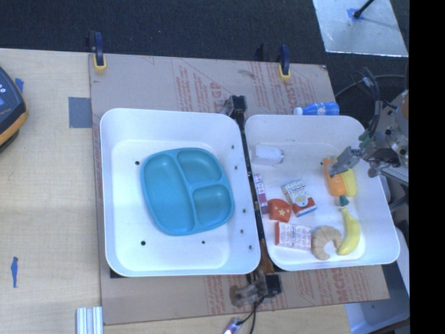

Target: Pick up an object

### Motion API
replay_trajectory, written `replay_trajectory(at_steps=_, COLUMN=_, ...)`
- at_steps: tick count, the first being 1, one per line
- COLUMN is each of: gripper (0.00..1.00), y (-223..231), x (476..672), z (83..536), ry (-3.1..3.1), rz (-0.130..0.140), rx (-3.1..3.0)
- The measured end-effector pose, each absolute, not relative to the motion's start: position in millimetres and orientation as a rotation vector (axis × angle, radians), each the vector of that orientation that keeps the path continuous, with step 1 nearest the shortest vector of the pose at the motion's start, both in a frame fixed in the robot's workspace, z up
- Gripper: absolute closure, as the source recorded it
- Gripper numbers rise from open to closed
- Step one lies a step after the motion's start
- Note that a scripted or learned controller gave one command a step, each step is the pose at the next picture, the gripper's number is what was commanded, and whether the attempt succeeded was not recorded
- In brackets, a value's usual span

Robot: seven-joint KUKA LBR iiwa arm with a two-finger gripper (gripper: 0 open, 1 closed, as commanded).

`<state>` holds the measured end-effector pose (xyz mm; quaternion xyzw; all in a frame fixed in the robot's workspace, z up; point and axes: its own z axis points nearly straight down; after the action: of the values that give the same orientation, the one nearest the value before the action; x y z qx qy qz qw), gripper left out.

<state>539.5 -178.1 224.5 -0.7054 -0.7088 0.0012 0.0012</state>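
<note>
Two shallow white bins sit side by side on a cardboard-covered bench. The left bin (pixel 111 186) holds a blue divided plate (pixel 186 190) lying flat near its centre. The right bin (pixel 306 124) holds the loose objects: a clear plastic cup (pixel 268 154) at about 10 o'clock within the bin, a small juice carton (pixel 298 196) near the centre, a red packet (pixel 279 210) just beside it at 8 o'clock, a white-and-red box (pixel 293 236) at 6 o'clock, a pale pastry (pixel 325 242) touching a banana (pixel 350 233) at 5 o'clock, and an orange-and-yellow toy (pixel 341 184) at 3 o'clock. A narrow printed strip (pixel 260 193) lies along the bin's left wall.

The gripper (pixel 348 160) hangs over the right bin's 3 o'clock side, its tip just above the orange-and-yellow toy; whether it is released or clenched cannot be told, and no object is seen held. A blue-and-white bottle (pixel 316 108) lies outside the right bin at 12 o'clock.
</note>
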Motion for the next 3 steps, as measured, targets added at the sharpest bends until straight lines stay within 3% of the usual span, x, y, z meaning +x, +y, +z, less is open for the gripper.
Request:
replay_trajectory(at_steps=1, gripper=0.00, y=-211.8, x=551.7, z=100.8, ry=-2.235, rz=0.001, rx=-2.224)
replay_trajectory(at_steps=2, gripper=0.00, y=-186.0, x=617.8, z=92.3, ry=-2.226, rz=0.001, rx=-2.216)
replay_trajectory(at_steps=3, gripper=1.00, y=-186.9, x=617.9, z=102.7, ry=-2.229, rz=0.003, rx=-2.212)
